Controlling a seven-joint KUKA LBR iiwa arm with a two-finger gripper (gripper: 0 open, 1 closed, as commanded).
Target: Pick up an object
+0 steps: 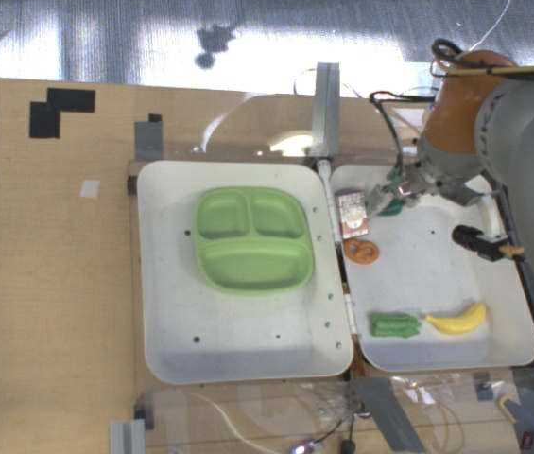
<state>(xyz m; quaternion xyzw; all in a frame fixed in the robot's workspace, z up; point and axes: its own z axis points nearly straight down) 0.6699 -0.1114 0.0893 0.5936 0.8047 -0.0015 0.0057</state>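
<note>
Banana (pixel 457 321) lies crosswise, stem tip angled up-right, beside green toy (pixel 395 325).

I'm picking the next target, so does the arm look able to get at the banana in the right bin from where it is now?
Probably yes. The banana lies uncovered near the front of the right bin, touching only the green toy at one end, while the gripper is over the same bin's back.

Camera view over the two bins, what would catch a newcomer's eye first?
Probably the green divided plate, lying alone in the middle of the left bin. Next, the bulky grey arm with its orange band reaching in from the right over the right bin's far corner. Then the small items in that bin: a yellow banana beside a green toy near the front, and a small packet with an orange piece by the divider.
</note>
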